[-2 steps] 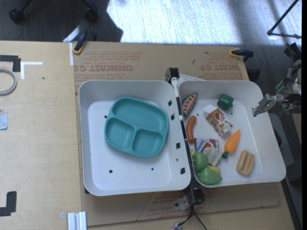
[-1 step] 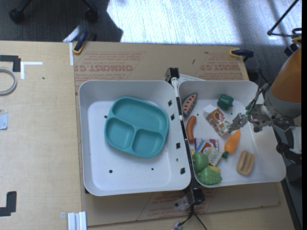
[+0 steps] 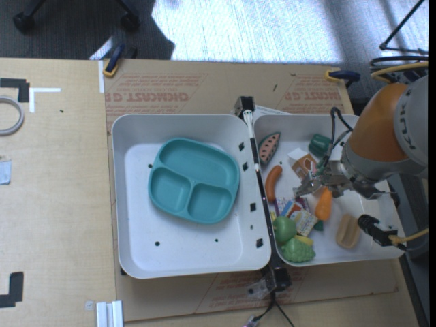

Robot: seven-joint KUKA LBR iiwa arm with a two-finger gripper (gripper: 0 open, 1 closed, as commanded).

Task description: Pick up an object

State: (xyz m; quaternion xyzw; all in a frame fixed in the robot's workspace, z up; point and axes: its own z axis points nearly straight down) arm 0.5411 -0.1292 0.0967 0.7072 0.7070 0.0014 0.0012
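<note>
Pincer (image 3: 315, 184) hangs over the right bin (image 3: 381, 251) by the carrot (image 3: 324, 205); can't tell its state from here

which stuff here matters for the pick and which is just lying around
For the job:
- pincer, low over the toy pile in the right bin
- orange carrot and hot dog
- green lettuce and tan bread

Lying about:
- teal divided plate in the left bin
- cardboard sheet under the bins
- office chair base on the floor

Robotics lab: cardboard-topped bench (image 3: 54, 203), office chair base (image 3: 82, 5), grey carpet (image 3: 272, 19).
</note>
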